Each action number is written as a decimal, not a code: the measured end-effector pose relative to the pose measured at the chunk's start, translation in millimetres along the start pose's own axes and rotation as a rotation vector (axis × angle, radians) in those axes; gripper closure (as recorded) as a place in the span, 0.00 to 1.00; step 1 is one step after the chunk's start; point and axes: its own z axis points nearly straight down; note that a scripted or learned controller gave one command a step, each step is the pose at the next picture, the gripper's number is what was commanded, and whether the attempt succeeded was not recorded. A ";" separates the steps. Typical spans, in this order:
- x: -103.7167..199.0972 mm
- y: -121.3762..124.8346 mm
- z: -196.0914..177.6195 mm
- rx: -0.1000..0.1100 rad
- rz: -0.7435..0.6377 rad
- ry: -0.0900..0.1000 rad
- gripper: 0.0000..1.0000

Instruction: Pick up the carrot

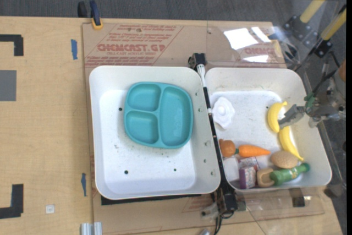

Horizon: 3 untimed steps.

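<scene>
One carrot [254,150] lies in the right bin [250,93], toward the near side of it and left of the middle. Its long axis runs almost straight left to right across the bin, with a slight dip toward the near side at the right end. The thick end sits at the left, just beside a brown-orange lump [227,148]; the thin tip points right, toward the lower half of the banana [283,132].

The gripper [289,116] hangs at the right side of the same bin, over the bend of the banana. From there the carrot lies to the left and nearer, with the banana's lower half between the two. The pincer looks parted, two grey fingers splayed and nothing between them, so it is released and holds nothing.

My reading is that the reach is not yet made: the arm must carry the gripper left and toward the near side, then turn the fingers so they close across the carrot's short width, that is, from the far and near sides, not along its length.

Crowding is the risk. A purple packet [248,172] lies just near of the carrot, and a tan bun [284,159] sits close by its tip, so a finger coming down on the near side has little room. The far side is open white floor, apart from a white crumpled piece [223,111] lying farther off.
</scene>
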 end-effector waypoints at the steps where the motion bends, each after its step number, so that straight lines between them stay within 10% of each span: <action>1: 53.7 -8.0 120.2 0.001 -0.331 0.002 0.00; 2: 55.3 -9.8 134.7 -0.028 -0.519 -0.006 0.00; 3: 61.5 -13.4 140.7 -0.021 -0.351 -0.007 0.00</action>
